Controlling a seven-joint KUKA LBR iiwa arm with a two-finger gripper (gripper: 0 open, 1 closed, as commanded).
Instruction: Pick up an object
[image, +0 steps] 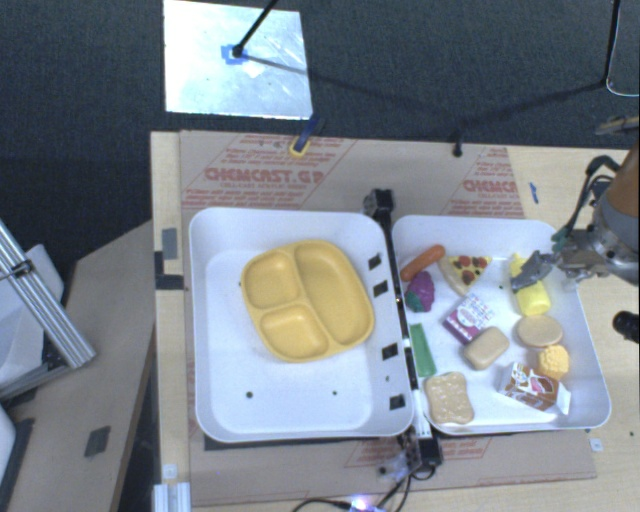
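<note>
**Yellow block: approach, no grasp confirmed**

Yellow block (534, 297) lies at right bin's (600, 400) far right side, touching the gripper (530, 270). Whether the gripper is released or clenched: cannot tell. Step judged approach. Next move calls for descent squarely over block, then closing. Left bin (215, 330) carries yellow divided tray (305, 300); bench cardboard-lined, floor dark.
</note>
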